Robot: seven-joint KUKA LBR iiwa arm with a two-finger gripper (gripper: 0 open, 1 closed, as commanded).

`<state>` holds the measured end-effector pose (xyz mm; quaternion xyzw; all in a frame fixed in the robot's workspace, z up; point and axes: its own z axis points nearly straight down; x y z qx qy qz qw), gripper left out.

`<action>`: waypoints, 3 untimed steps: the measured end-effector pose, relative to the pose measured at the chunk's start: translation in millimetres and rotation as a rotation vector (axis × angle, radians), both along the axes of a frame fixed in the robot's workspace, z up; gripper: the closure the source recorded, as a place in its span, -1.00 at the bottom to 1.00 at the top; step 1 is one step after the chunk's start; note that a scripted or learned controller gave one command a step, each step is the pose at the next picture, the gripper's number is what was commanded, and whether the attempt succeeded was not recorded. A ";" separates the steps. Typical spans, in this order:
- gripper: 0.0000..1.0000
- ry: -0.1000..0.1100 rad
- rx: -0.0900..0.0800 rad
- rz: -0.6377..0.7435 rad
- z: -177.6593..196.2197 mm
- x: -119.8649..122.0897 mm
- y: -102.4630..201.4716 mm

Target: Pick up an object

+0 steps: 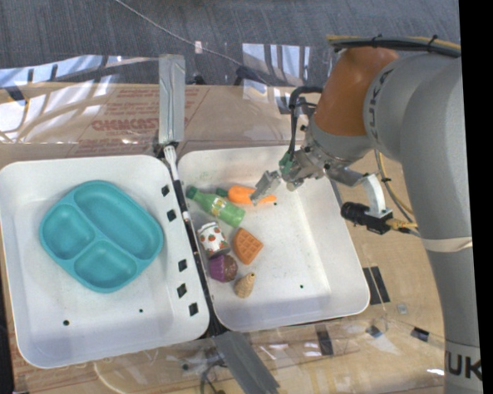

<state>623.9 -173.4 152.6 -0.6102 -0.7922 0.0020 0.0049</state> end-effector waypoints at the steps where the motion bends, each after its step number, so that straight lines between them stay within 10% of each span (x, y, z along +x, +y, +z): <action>1: -1.00 -0.006 -0.002 -0.046 -62.5 16.5 17.8; 2: 1.00 -0.001 -0.001 -0.042 -54.1 16.7 17.7; 3: 1.00 -0.013 -0.002 0.101 46.4 13.5 70.6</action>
